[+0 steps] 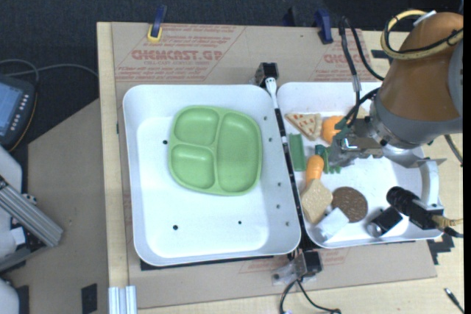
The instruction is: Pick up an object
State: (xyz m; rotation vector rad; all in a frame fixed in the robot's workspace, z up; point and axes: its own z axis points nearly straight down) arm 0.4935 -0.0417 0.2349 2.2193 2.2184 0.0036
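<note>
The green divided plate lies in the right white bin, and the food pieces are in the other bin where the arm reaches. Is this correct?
Not quite. The camera view shows the green divided plastic plate in the left shallow white bin, not the right one. The rest holds: the food pieces, such as the round brown cookie, lie in the other white bin, where the arm reaches.

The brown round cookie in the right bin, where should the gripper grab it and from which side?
Probably straight down from above, fingers closing across the brown round cookie at its edges. It lies flat, so its rim is the only graspable part. The bread slice touches its left edge, so set the fingers on its near and far edges instead.
</note>
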